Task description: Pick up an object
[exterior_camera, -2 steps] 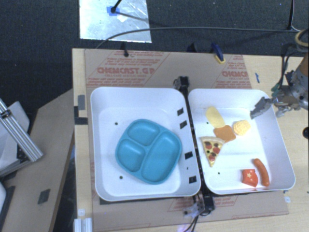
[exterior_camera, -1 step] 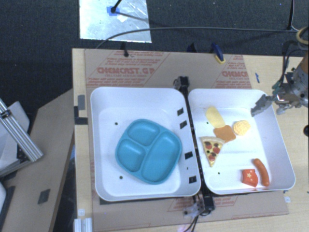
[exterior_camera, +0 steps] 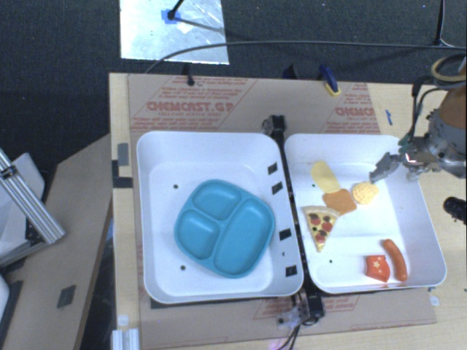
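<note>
A wooden counter point(exterior_camera: 87, 195) carries two shallow white bins side by side, a layout that looks meant to keep loose items sorted and within the arm's reach. The left bin point(exterior_camera: 157, 166) holds a blue divided plate point(exterior_camera: 223, 227) lying flat near its middle. The right bin point(exterior_camera: 423, 232) holds the toy food to choose from: a pizza slice point(exterior_camera: 319, 225), a sausage point(exterior_camera: 395, 259) beside a red piece point(exterior_camera: 377, 267) near the front, and a yellow piece point(exterior_camera: 325, 173), a brown piece point(exterior_camera: 340, 200) and a corn-like piece point(exterior_camera: 365, 192) bunched toward the back. The arm's hand point(exterior_camera: 382, 168) hangs low at the right bin's far right, just beside the corn-like piece; whether it is apart or together cannot be told, and nothing is seen between its fingers.
</note>
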